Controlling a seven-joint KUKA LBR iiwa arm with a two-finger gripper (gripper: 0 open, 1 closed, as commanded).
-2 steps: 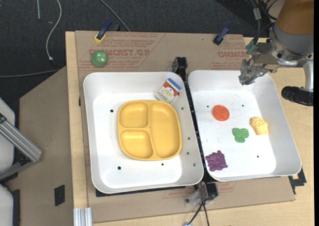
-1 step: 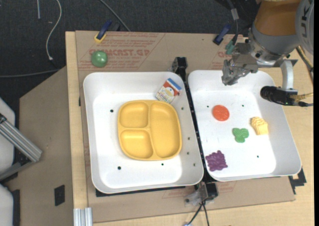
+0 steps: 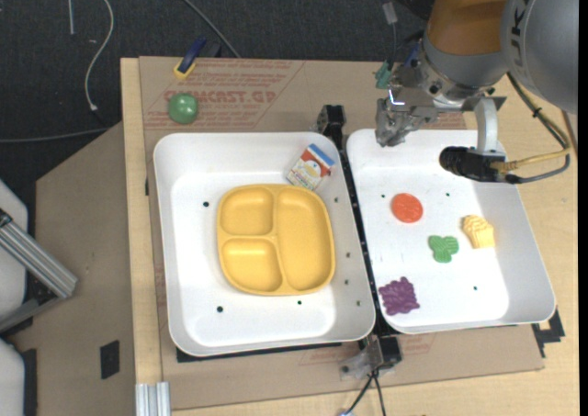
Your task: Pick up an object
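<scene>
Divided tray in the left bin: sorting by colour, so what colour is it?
Yellow; the divided tray shows in the camera view.

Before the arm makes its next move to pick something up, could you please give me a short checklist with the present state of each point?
1. Claw carries nothing: ok.
2. Claw is above the right bin, at its far edge: ok.
3. Claw is over a toy: not ok; the orange disc lies nearer the camera.
4. Toys lie apart, orange disc, green piece, yellow piece, purple grapes: ok.
5. Claw open wide enough: cannot tell.
</scene>
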